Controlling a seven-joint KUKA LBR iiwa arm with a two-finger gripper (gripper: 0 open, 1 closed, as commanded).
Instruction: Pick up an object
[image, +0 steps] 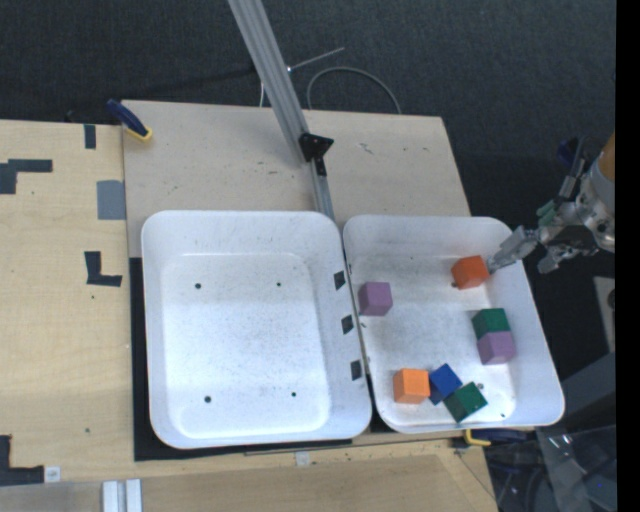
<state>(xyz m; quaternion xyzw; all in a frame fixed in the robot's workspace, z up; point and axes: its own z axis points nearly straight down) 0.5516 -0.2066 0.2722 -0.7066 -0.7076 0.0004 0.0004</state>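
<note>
At right bin's (525, 300) far edge: gripper (528, 252) beside red block (469, 271), fingers spread, nothing between them. No block lifted yet; closing, grasp and lift all left, by the look.

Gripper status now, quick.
Gripper: open, holding nothing; one finger's tip sits beside the orange-red block in the right bin.

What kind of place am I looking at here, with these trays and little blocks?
Probably a robotics lab test bench. Two white bins sit side by side on a wooden bench, the right one holding small coloured blocks, and a robot claw reaches in near the orange-red block.
</note>
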